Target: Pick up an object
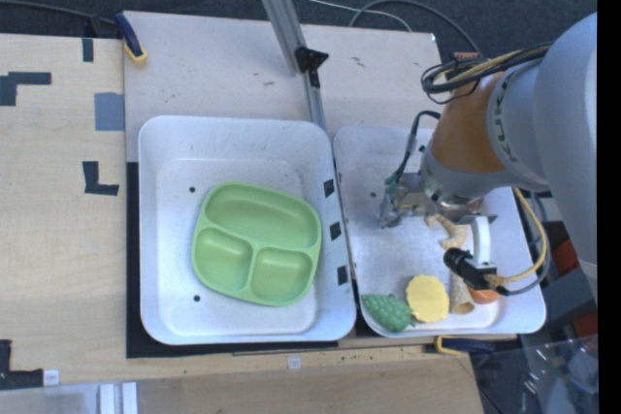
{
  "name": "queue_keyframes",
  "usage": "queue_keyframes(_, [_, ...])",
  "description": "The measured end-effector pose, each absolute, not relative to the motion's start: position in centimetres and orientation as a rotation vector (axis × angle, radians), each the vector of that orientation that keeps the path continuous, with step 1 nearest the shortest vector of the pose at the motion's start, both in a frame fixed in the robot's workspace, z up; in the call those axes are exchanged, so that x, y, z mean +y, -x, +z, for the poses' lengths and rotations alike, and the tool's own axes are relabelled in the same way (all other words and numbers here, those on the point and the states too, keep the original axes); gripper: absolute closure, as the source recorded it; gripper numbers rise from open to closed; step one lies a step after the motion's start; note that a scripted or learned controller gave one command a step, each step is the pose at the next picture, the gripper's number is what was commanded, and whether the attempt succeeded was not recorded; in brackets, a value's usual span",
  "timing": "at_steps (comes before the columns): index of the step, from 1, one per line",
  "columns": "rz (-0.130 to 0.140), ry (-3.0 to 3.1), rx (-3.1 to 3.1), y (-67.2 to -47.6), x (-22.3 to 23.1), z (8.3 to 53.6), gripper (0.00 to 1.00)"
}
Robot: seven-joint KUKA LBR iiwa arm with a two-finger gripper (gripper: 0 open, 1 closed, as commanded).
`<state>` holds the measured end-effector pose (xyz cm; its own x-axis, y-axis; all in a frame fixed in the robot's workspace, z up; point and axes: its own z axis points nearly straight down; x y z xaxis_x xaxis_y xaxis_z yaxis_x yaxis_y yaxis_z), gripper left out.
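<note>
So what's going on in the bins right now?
The arm reaches from the right into the right bin, its tool low over the bin's bare floor. The toys lie at that bin's near edge: a green piece, a yellow round piece and an orange piece. The left bin holds a green divided plate. Nothing looks picked up yet.

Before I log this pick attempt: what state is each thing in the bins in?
Green divided plate: flat in the left bin, upright.
Yellow round piece: lying in the right bin, near its front edge.
Green lumpy piece: beside it, ungrasped.
Gripper: low over the right bin's floor.
</note>
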<state>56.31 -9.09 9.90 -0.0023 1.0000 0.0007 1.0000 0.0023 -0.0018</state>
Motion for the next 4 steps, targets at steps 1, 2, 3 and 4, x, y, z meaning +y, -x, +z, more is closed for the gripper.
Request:
queue_keyframes(1, [-0.003,2.224,-2.224,-56.6,-10.0,15.6,1.00])
queue_keyframes(2, [-0.005,2.222,-2.227,-56.8,-9.6,21.8,1.00])
queue_keyframes(3, [-0.004,2.221,-2.226,-57.1,-8.9,26.3,1.00])
queue_keyframes(4, [0.001,2.214,-2.227,-58.6,-4.1,24.6,1.00])
